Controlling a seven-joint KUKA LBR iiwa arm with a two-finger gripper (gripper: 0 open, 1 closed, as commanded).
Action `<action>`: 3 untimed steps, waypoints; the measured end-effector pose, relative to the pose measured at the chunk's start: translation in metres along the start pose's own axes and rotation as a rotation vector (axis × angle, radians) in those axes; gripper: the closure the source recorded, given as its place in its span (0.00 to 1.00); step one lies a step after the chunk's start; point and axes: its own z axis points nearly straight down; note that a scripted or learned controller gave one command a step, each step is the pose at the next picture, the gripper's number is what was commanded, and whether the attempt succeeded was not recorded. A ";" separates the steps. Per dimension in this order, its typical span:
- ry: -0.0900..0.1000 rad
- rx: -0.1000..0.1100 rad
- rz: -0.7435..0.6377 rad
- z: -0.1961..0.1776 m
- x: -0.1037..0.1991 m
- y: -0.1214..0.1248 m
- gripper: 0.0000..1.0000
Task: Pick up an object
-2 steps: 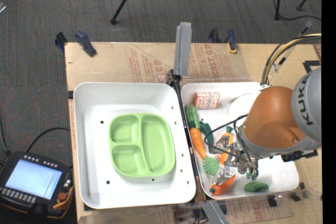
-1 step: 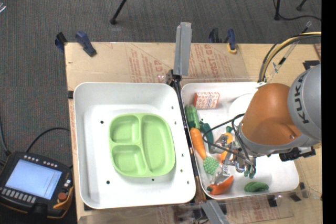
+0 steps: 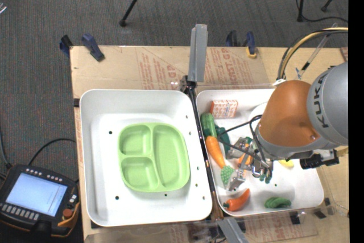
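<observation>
The arm (image 3: 301,116) covers much of the right bin (image 3: 310,190), hiding the floor there and most of a yellow thing (image 3: 286,164) that peeps out below the wrist. The gripper (image 3: 249,163) is a small tangle of metal and wires, too cluttered to tell how its fingers stand or whether they touch the green thing (image 3: 227,173) beside them. The pendant (image 3: 37,197) at lower left is cut by the picture's edge, and the arm runs off the right side.

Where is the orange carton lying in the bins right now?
The orange carton lies in the right bin, near its far left corner, just beyond the green cucumber and the carrot.
</observation>
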 end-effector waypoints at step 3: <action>-0.001 0.001 0.051 0.000 0.022 -0.009 0.00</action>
